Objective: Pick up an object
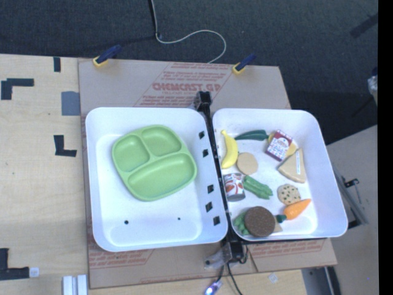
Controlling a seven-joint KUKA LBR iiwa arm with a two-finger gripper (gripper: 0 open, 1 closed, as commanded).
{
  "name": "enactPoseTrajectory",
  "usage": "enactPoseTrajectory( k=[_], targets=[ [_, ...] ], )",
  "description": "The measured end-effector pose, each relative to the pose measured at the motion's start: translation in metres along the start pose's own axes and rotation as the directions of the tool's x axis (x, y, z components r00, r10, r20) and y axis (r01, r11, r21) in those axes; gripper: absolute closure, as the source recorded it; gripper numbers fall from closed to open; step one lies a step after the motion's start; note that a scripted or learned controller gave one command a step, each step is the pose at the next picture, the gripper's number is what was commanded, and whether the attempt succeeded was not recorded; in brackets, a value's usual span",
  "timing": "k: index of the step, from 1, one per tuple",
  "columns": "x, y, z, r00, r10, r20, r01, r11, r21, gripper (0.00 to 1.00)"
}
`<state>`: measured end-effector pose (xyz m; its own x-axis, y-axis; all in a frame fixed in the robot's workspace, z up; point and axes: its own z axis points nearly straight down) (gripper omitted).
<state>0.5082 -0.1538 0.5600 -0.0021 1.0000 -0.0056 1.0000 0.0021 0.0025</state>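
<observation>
Two white bins are set side by side on a cardboard sheet point(184, 85) on the bench, and the sheet is clipped at its far edge by two blue and yellow clamps point(107, 55). In the left bin point(98, 165) a green divided plate point(155, 161) is laid slightly askew, nearer the far edge. The toy foods are gathered in the right bin point(328, 183). A banana point(229, 149) is placed along the wall shared with the left bin, with a round tan biscuit point(247, 163) touching it and a small can point(233, 186) just below. A red and white carton point(278, 145) and a pale wedge point(294, 166) are found toward the right wall. A green pod point(258, 187), a chip cookie point(288, 193) and a carrot point(297, 209) are spread toward the near edge, beside a brown patty point(260, 221). Nothing is seen lifted. The state of the hand cannot be told.
</observation>
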Motion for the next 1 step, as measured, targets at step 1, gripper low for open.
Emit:
enactPoseTrajectory(
  k=[1],
  targets=[
    [0.0003,0.0006,-0.0103,1.0,-0.001,0.001,0.001,1.0,-0.001,1.0]
  ],
)
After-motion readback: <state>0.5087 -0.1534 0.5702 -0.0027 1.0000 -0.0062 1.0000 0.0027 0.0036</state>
